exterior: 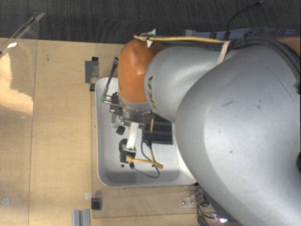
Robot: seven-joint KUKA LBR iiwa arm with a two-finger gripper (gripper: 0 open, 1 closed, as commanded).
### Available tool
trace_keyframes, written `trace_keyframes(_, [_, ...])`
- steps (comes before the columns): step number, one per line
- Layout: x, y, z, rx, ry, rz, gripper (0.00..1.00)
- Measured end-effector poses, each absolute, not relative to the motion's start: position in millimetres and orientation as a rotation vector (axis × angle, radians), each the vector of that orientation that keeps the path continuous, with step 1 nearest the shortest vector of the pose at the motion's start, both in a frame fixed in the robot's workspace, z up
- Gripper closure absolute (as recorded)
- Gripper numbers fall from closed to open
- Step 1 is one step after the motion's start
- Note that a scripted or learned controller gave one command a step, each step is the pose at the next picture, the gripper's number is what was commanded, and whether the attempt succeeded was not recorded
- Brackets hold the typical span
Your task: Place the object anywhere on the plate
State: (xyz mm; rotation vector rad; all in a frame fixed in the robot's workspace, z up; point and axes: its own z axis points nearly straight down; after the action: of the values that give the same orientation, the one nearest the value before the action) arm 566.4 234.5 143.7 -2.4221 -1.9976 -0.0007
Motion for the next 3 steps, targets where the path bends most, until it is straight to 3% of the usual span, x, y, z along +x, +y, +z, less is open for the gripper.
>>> trace_keyframes(1, [559.8,228,135,-1.895,-2.506,-0.005,1.0])
trace_keyframes(2, [607.2,216,235,-1.633,-2.69,-0.011,1.0])
trace_keyframes(3, [659.1,223,123,-1.502,-2.761,-0.005,1.0])
